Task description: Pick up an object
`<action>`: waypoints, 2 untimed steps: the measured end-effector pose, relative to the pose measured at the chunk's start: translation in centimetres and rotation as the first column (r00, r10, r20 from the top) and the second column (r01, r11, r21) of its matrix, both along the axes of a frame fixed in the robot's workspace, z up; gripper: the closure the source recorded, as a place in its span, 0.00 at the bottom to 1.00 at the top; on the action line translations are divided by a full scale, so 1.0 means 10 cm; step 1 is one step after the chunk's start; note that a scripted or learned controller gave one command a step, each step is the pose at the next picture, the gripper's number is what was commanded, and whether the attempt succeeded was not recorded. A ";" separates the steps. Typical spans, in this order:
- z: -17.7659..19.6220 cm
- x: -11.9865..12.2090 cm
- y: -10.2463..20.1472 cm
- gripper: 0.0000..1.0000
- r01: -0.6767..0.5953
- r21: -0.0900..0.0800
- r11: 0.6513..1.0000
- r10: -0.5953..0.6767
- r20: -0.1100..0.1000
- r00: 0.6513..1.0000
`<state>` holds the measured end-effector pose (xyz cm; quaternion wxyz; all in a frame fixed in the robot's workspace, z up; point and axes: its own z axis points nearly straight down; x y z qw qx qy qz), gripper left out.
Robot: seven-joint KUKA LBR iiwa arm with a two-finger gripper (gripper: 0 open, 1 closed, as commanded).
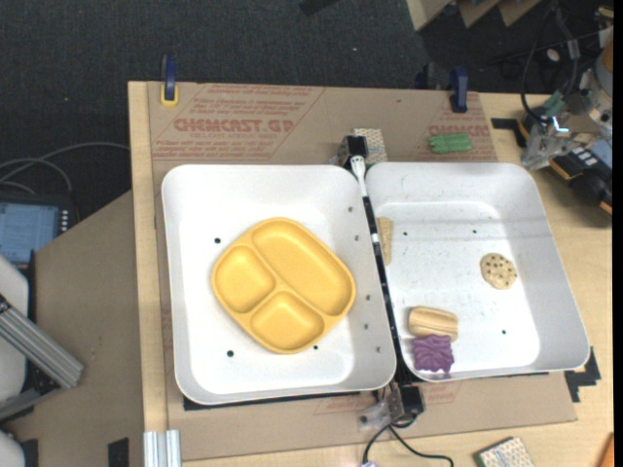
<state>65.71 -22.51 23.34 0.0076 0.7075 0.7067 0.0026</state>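
A yellow three-compartment plate [282, 284] lies in the middle of the left bin [185, 202]. In the right bin [531, 197] a round chocolate-chip cookie [497, 269] sits toward the right side. A tan bread roll [432, 320] lies near the front left of that bin, and a purple bunch of grapes [433, 354] rests just in front of it at the bin's front rim. A thin tan piece [385, 238] leans against the right bin's left wall.
The bins rest on a brown cardboard sheet [243, 120] held by blue clamps [169, 78]. A small green object [450, 143] lies on the cardboard behind the right bin. Cables and equipment crowd the far right [569, 125].
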 end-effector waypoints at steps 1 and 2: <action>-1.13 0.08 0.31 1.00 -0.004 0.011 1.000 0.004 -0.024 1.000; -0.09 0.12 0.07 1.00 0.000 0.001 1.000 0.000 0.000 1.000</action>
